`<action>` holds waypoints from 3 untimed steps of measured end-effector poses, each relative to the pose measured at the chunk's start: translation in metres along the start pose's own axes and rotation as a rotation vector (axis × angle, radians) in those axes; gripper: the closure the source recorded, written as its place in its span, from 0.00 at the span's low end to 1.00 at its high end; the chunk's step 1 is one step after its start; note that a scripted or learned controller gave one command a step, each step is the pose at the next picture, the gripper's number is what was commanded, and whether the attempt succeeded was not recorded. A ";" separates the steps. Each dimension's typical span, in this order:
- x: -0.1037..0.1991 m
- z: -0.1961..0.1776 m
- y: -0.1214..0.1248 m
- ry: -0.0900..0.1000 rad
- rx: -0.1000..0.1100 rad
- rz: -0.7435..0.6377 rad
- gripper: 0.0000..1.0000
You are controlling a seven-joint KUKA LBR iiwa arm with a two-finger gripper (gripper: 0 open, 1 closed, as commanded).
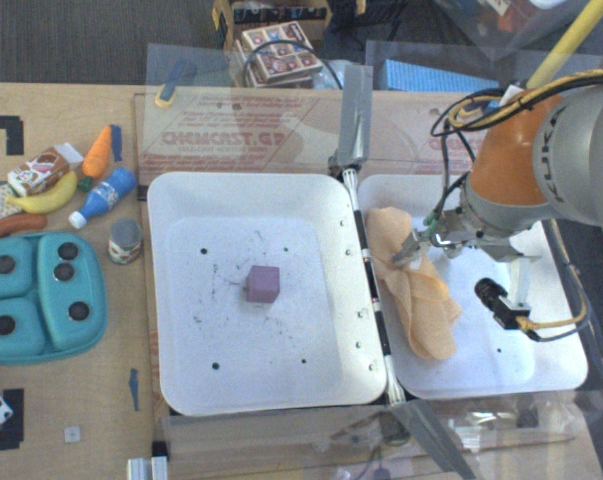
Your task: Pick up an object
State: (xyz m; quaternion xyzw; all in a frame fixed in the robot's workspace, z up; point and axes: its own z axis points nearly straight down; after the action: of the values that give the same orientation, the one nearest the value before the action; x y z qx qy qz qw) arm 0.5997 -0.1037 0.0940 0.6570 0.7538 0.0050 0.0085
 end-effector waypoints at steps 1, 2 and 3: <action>-0.009 -0.001 -0.059 0.002 -0.002 -0.227 0.00; -0.014 -0.001 -0.117 0.001 -0.002 -0.268 0.00; -0.011 0.000 -0.067 0.001 0.003 0.012 0.00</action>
State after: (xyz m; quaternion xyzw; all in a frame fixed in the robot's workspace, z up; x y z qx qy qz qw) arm 0.5349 -0.1233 0.0924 0.6614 0.7500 0.0044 0.0072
